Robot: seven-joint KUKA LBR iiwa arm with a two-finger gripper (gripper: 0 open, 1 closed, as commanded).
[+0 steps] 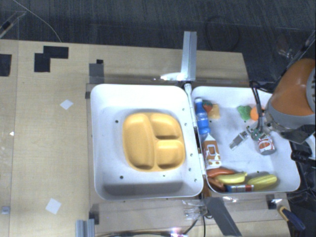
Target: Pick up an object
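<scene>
My gripper [251, 134] hangs over the right bin [291, 181], in its right half, below the orange band of the arm [294, 90]. A small red-and-white can [267, 146] lies right beside it, at its lower right; I cannot tell whether they touch. A green object [244, 112] and a small orange one [254, 113] lie just above the gripper. A blue bottle [201, 118] and an orange-and-white box [211, 153] line the bin's left wall. Two yellow bananas [247, 179] and a red object [220, 171] lie along the front wall.
The left bin [106, 181] holds a yellow divided tray [153, 141] in its middle. A metal post [189, 53] stands behind the seam between the bins. Bare white floor shows in the right bin around [232, 122].
</scene>
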